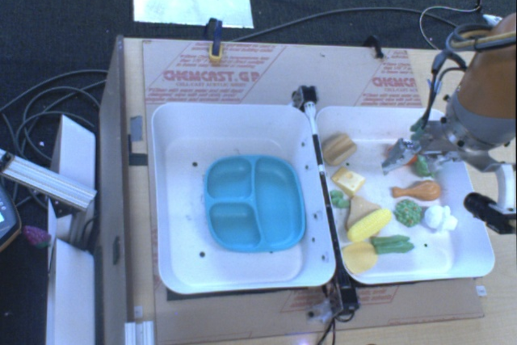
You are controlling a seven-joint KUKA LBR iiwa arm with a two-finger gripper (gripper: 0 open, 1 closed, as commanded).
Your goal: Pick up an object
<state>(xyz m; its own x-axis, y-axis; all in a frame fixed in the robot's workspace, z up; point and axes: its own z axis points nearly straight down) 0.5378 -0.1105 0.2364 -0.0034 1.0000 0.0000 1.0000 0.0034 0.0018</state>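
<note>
I reach in from the right, my grey arm (485,105) with its orange band hanging over the upper part of the right bin (477,258). My gripper (401,153) points left, low over the bin floor; I cannot tell how far my jaws stand apart, and I see nothing between them.

The bench board (242,69) lies under both bins, with red print along its far strip. The left bin (182,141) holds a blue divided plate (254,202), with bare white floor all around it. A black bar (321,174) runs down the seam between the bins.

The right bin is crowded with toy food. A bread roll (339,147) lies by the seam at the top left. Below it sits a cheese block (349,180). A chicken leg (418,191) lies just below my gripper, and something orange and green (423,166) sits right beside it. Further down are a broccoli piece (408,212), a white piece (437,216), a corn cob (369,224), a green bean pod (393,245) and a yellow round piece (359,257).

The open floor in the right bin is between the roll and my gripper, and along the near right corner. Dark carpet surrounds the bench, with cables at the left.
</note>
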